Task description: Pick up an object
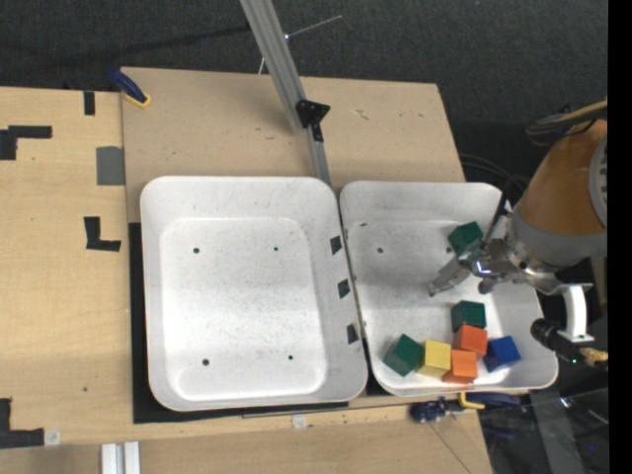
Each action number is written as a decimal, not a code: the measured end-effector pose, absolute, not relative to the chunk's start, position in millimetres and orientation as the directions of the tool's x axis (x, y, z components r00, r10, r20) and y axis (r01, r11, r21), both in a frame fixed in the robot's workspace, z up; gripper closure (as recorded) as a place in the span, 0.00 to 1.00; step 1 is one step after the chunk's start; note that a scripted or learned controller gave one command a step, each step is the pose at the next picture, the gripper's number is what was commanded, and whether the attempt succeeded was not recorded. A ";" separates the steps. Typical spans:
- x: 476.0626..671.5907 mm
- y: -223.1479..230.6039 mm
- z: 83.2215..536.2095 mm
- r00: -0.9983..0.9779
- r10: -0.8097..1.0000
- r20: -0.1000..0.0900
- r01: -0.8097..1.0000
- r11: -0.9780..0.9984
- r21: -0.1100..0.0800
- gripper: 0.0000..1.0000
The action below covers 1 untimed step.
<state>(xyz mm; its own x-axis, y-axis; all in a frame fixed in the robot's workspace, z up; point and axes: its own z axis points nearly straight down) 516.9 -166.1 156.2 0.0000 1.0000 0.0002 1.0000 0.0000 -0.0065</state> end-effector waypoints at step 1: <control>518.4 -175.3 103.4 0.000 1.000 0.000 1.000 0.000 -0.007 0.00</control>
